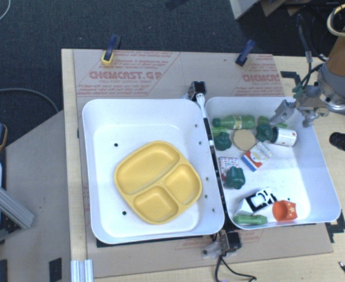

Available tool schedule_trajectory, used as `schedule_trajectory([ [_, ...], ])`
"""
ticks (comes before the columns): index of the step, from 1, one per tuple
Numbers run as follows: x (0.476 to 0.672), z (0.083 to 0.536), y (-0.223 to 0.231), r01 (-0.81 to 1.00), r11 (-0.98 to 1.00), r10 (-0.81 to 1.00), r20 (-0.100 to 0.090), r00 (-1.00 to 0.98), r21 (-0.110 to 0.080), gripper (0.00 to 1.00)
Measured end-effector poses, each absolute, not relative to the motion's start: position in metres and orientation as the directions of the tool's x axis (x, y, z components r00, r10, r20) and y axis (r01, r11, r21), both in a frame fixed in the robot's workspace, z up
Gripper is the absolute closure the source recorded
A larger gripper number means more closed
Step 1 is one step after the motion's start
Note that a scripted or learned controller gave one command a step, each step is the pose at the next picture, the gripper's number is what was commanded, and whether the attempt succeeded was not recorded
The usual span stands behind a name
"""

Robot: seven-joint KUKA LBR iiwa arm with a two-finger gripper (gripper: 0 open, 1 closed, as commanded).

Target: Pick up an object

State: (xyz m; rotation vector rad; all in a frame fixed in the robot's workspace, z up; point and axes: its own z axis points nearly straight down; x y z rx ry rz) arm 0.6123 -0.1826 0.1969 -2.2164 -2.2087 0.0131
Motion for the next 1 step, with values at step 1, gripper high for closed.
schedule_trajectory([
  [1, 0.6155, 0.2062, -0.1822, 1.000, 0.000, 1.000, 0.000, 0.000, 0.000, 0.00],
])
